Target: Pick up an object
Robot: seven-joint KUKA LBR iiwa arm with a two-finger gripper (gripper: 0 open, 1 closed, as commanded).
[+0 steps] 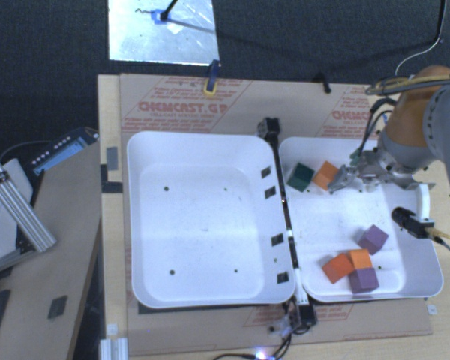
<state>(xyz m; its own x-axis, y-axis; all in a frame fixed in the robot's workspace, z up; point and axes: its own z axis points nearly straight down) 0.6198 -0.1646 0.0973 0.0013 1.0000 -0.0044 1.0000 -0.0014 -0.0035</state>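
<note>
Several blocks lie in the right bin (412, 223). A dark green block (301, 176) and an orange block (325, 175) sit side by side near its far left corner. My gripper (340, 180) is low over the bin, just right of the orange block and close to touching it. Toward the front are a purple block (373, 238), two orange blocks (336, 268) (360, 259) and another purple block (364, 280) bunched together. I see nothing lifted off the bin floor.
The left bin (202, 216) stands beside the right one, with a black divider strip (281, 201) between them. The grey arm (416, 126) comes in from the right over the right bin's far edge. A black connector (406, 221) hangs by the right rim.
</note>
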